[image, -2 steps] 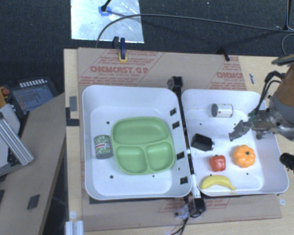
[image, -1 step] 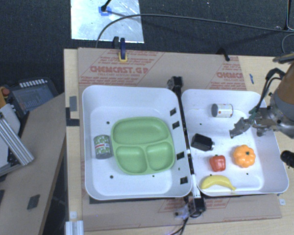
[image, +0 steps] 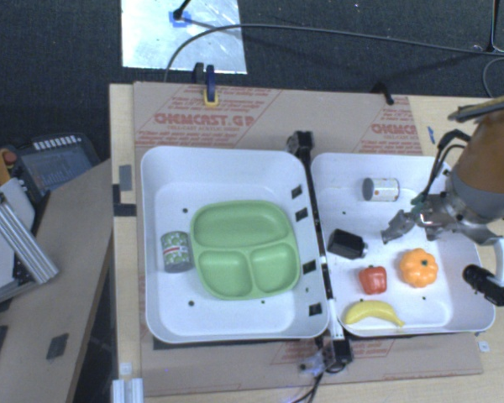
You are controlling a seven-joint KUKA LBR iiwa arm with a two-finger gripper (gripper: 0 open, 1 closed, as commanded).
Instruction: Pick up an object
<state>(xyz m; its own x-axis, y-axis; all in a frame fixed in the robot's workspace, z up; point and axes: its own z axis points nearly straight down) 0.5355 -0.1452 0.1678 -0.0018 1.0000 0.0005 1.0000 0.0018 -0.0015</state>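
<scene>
While over right bin (image: 462, 309), tool (image: 401, 223) low.

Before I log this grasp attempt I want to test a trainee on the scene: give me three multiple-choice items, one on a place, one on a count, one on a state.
1. Where does the green divided tray lie?
A. left bin
B. right bin
C. on the cardboard outside the bins

2. How many things lie in the right bin?
A. three
B. five
C. seven

3. How does the small can beside the tray stand?
A. upright
B. on its side
C. upside down inside the tray

Answers: 1 A, the tray fills the middle of the left bin. 2 B, a white cylinder, black block, red pepper, orange pumpkin and banana. 3 A, its round top faces up.
</scene>
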